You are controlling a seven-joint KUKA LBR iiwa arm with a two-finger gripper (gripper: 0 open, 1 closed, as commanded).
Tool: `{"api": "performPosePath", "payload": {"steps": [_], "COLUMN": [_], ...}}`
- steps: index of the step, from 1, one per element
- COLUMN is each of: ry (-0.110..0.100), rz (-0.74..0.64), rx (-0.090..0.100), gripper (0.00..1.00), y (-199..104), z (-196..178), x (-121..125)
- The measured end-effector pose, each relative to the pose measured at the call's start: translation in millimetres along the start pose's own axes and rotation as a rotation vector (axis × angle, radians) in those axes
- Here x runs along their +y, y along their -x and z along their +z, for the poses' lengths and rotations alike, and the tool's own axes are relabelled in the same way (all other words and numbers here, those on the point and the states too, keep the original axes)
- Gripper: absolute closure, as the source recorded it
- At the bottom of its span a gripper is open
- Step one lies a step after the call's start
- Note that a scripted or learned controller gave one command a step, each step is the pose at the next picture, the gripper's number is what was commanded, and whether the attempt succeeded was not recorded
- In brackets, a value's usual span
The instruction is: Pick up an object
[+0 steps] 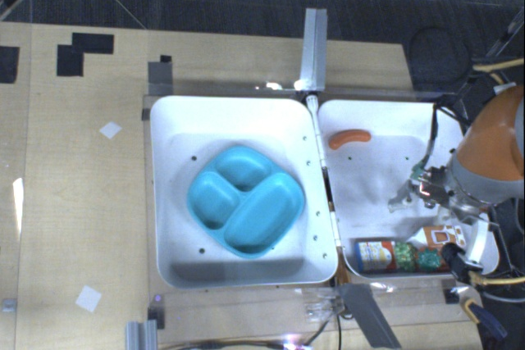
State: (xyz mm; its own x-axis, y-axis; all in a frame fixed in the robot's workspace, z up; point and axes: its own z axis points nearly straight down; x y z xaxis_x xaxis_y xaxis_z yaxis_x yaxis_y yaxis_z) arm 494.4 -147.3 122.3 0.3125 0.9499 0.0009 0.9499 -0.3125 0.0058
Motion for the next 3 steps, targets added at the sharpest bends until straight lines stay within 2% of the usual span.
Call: {"api": "performPosePath", "payload": {"steps": [1,2,3], "ry": [0.0,0.001,0.003], "rz": [-0.018,-0.132,-0.399], "rx": [-0.001,0.001,-0.001], "gripper": [0.0,0.0,0.0], "y": [3,0,-1], "z": [-37,33,-20], "x": [104,18,125]}}
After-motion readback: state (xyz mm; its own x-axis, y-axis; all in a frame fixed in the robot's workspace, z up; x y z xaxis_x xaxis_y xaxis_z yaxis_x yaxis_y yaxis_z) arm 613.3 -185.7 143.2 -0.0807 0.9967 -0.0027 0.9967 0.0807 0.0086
